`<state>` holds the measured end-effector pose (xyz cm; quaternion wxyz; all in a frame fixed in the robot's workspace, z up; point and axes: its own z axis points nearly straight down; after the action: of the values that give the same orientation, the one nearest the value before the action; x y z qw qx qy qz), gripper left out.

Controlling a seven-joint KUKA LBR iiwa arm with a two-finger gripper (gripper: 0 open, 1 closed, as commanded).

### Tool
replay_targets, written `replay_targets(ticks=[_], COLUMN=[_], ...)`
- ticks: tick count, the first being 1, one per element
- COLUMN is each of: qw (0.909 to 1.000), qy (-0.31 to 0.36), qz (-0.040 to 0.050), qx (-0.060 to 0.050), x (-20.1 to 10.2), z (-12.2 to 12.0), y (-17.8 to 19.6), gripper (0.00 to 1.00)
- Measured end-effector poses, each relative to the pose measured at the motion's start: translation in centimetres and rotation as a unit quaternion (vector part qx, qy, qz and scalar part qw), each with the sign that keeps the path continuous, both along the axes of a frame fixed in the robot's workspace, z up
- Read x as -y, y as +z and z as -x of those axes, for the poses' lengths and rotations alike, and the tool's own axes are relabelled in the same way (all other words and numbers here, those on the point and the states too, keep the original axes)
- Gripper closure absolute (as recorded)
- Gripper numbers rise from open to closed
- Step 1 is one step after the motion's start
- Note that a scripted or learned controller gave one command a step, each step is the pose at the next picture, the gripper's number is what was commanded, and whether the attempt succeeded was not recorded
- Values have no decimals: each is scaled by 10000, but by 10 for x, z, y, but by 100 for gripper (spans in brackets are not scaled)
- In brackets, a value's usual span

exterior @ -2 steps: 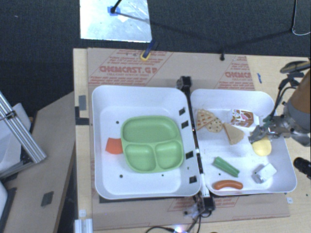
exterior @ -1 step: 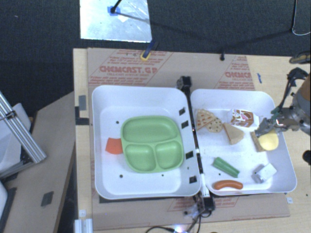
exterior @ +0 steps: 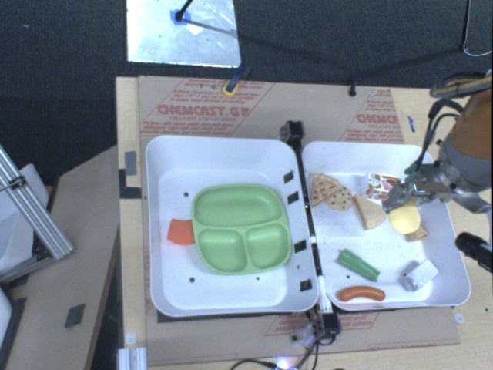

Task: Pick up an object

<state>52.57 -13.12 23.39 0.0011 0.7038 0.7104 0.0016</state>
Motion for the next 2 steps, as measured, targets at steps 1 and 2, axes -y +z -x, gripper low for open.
replay_targets(ticks=[1, 2], qw=[10000, 10000], qy=[5, 9], qz=[-6, -6], qx=[-12, -6], x=[-57, -120], z=[-9, -23], y=[-14, -12], gripper=[100, 100])
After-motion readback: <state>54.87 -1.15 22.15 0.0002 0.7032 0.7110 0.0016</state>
